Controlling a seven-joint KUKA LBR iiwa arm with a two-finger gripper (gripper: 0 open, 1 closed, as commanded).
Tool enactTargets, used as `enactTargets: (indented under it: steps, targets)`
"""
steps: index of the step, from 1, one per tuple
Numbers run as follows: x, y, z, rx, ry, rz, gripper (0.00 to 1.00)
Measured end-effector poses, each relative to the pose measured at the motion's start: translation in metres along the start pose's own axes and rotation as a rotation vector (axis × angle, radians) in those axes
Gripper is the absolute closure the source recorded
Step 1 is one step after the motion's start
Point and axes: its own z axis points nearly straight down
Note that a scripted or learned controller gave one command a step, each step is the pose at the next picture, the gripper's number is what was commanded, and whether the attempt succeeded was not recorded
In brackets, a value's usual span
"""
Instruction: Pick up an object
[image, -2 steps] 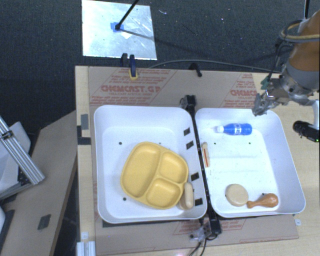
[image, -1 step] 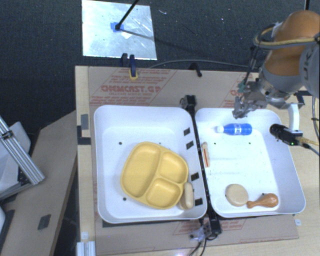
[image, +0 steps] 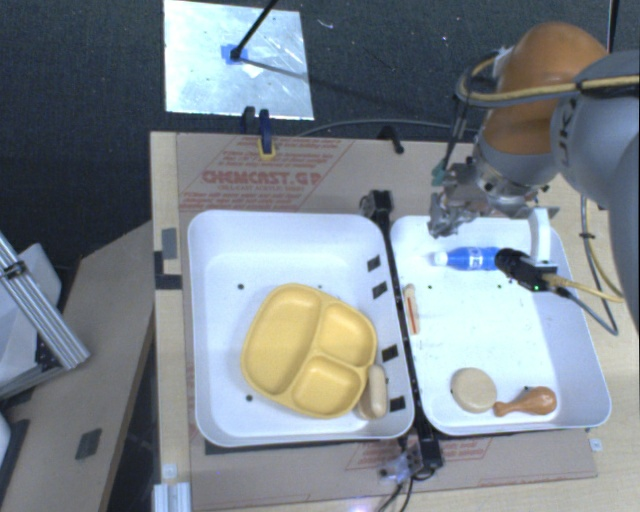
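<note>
Right, the grey arm (image: 600, 110) with its orange band (image: 545, 60) reaches in from the right, and the two-finger gripper (image: 447, 222) hangs over the far left corner of the right-hand shallow white bin (image: 500, 320). From where I stand, its tip is too small and too shadowed to read, so I cannot tell whether it is open or closed, and I see nothing clearly caught in it. Just beside it, a touch nearer me and to the right, lies the blue plastic bottle (image: 472, 259), flat on its side on the bin floor, its white cap pointing towards the gripper. Whether the two touch I cannot say; they are very close. Along that bin's left wall lies a thin orange and white stick (image: 410, 308). At the near end sit a round beige disc (image: 473, 389) and, right beside it, an orange-brown club-shaped piece (image: 527, 403), its thick end towards the right wall. Over in the left-hand shallow white bin (image: 230, 260), a yellow plastic divided plate (image: 305, 350) with three compartments takes up the middle, and a small pale beige oval lump (image: 375, 392) rests against its near right edge, close to the wall between the bins.
</note>
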Motion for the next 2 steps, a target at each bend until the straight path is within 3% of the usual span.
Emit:
enactTargets:
  steps: [2]
  targets:
    - [0.112, 0.001, -0.009, -0.001, 0.001, -0.001, 1.00]
